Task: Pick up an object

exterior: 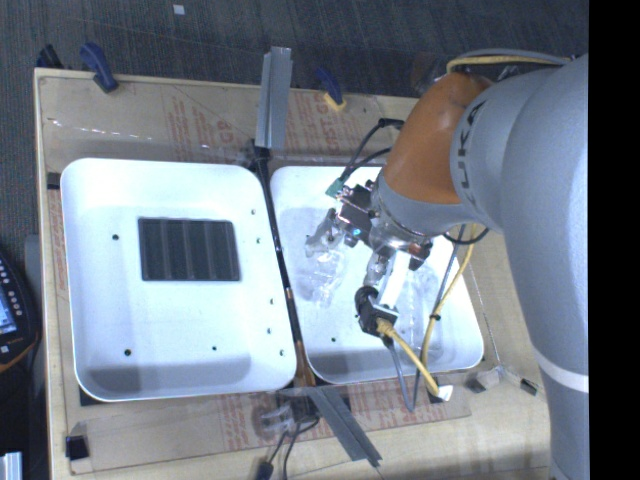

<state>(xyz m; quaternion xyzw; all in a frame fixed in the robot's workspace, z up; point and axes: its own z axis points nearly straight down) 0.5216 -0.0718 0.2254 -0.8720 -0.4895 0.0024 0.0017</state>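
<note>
**Gripper low in the right bin, hunting for something to grab**

Gripper (330, 238) of mine is down inside the right bin (460, 353), because that is where the thing to pick up should be. I see pale, see-through shapes (322, 273) on the white floor just under it. They could be a clear object, but they are too blurry for me to name. Whether I hold anything, I cannot tell. My big grey arm (530, 168) hides the far right part of this bin. The left bin (90, 268) has a dark ridged block (188, 249) in its middle, well apart from me.
</note>
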